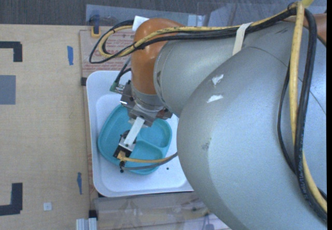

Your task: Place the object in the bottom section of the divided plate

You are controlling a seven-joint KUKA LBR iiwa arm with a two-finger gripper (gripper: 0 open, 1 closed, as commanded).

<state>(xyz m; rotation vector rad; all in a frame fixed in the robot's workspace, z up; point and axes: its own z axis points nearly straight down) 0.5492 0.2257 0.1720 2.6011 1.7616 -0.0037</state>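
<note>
Over the plate (155, 138), toward its twelve o'clock, our gripper (141, 113) hangs — spread or pressed together, we cannot tell, nor whether it carries the object. We judge the placing unfinished. The plate sits central in the bin (148, 183); wooden bench (41, 120) stretches away at nine o'clock — roomy.

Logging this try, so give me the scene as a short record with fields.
bin: white, shallow, on the bench
plate: blue, divided, lying in the bin
arm: grey with an orange band, reaching in from the right, wrist above the plate
hidden: the arm covers the plate's upper right part and the bin's right side
bench: pale wood, with blue tape marks
</note>
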